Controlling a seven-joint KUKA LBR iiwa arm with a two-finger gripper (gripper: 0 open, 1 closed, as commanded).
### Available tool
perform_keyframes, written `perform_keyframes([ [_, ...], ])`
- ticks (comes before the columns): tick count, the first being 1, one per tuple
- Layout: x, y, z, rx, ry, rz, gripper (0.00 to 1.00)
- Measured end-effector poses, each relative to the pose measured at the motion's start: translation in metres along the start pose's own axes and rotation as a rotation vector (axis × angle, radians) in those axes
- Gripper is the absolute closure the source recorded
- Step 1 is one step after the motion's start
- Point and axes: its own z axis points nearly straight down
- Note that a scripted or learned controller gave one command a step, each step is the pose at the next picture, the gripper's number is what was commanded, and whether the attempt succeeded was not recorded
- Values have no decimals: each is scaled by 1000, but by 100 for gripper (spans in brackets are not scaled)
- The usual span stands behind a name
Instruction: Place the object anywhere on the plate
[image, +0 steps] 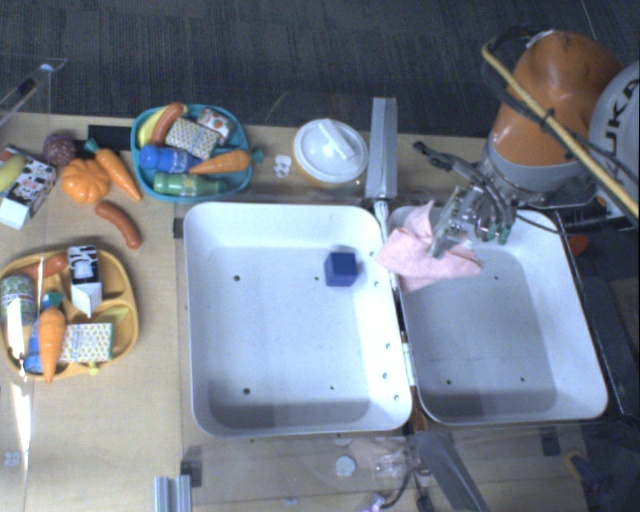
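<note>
Cloth (415, 262), pink, lying crumpled in the far left corner of the right bin (520, 390), bunching under the gripper (452, 232), probably for a pinch. Whether gripping or not, impossible to tell. Waiting beyond the left bin (280, 400), far side: white plate (332, 150).

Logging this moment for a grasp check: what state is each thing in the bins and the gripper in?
blue block: resting loose on the left bin floor
pink cloth: crumpled, draped over the right bin's upper-left rim
gripper: down on the cloth
</note>
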Motion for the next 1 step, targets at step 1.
perform_keyframes([
  [1, 24, 40, 8, -1, 0, -359, 100],
])
